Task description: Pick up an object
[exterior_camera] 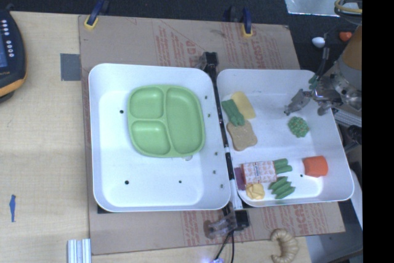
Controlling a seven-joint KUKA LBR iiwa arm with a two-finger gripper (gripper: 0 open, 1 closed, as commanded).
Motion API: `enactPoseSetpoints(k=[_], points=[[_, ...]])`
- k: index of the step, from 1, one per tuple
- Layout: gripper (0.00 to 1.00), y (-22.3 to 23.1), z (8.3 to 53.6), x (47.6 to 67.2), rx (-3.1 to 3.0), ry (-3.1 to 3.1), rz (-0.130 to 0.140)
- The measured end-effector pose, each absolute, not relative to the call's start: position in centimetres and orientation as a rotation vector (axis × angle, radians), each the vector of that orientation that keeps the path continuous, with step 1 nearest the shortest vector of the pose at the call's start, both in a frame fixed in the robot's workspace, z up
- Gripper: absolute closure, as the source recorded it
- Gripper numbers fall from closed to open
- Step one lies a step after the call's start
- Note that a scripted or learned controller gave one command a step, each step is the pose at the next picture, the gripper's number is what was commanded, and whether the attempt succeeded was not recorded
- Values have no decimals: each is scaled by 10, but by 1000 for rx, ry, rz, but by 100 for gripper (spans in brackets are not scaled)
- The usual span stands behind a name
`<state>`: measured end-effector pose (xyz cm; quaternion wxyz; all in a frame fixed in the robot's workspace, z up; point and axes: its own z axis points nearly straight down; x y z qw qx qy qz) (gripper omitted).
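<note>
My gripper [308, 108] hovers over the far right part of the right bin [271, 86], its fingers spread open with nothing between them. Just below it lies a small green broccoli piece [298, 127]. Along the bin's left side are a yellow piece [244, 104], a dark green pickle [233, 112] and a tan bread slice [241, 135]. Near the front edge sit an orange-red block [315, 165], a pink and white box [258, 171], green bean pods [282, 186] and a small yellow item [255, 191].
The left bin [111, 175] holds a light green divided plate [166, 120]. A teach pendant [9, 52] lies at the bench's far left. A tan curled object [284, 245] rests outside the bins at the front. Clamps [246, 21] hold the board's back edge.
</note>
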<state>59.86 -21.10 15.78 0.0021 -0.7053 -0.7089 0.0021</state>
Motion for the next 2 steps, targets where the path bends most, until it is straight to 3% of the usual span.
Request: enactPoseSetpoints(k=[1, 2], points=[[0, -211, 90, 582, -2213, -2225, 6], [100, -212, 103, 583, -2212, -2228, 5]])
